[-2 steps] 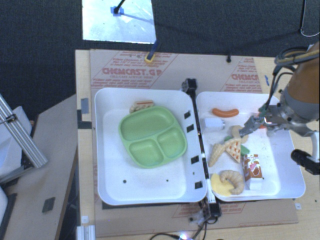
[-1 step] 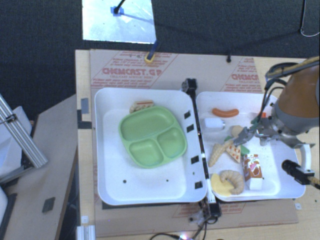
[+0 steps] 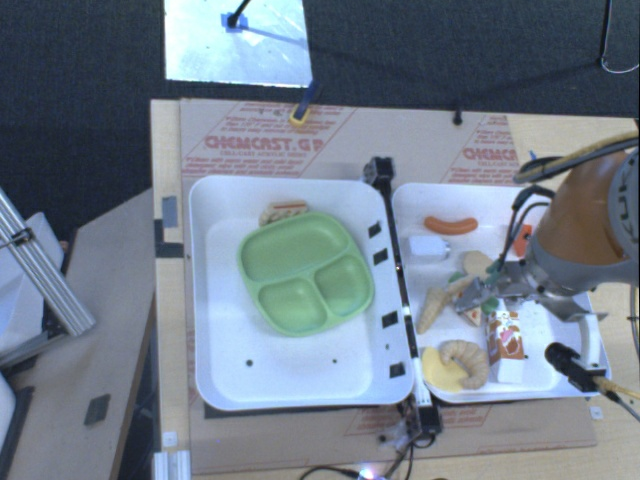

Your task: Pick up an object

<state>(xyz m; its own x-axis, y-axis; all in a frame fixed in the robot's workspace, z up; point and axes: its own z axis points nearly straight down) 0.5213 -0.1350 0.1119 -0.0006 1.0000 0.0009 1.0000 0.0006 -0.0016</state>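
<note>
Two bins: white, shallow, side by side on the bench; left bin (image 3: 215, 368), right bin (image 3: 530, 190).
Left bin contents: green divided tray (image 3: 305, 272), three compartments, tilted on the bin floor; a sandwich-like toy (image 3: 284, 211) lies just beyond its far edge, partly hidden by the tray.
Right bin contents, far side: sausage (image 3: 451, 225), orange-red, lying crosswise; white block (image 3: 428, 247) just near of it.
Right bin contents, middle: pale rounded piece (image 3: 476, 263); cone-shaped item (image 3: 433, 308), tan, pointing toward the near-left; pizza-slice toy (image 3: 471, 316) just beside the cone.
Right bin contents, near side: croissant (image 3: 465, 361) resting on a yellow disc (image 3: 437, 369); red-and-white packet (image 3: 506, 341) lying lengthwise to its right.
Arm: grey with orange band (image 3: 597, 208), reaching in from the right, over the right half of the right bin.
Gripper (image 3: 483, 295): low over the middle of the right bin, among the cone, the pizza slice and the packet's far end.
Gripper state: cannot tell; the tip is too small and cluttered to read.
Hold: nothing can be seen between the gripper's tips; every object appears to lie on the bin floor.
Divider: black clips (image 3: 380, 258) along the shared wall between bins.
Bench: cardboard sheet (image 3: 260, 140) with red lettering under both bins.
</note>
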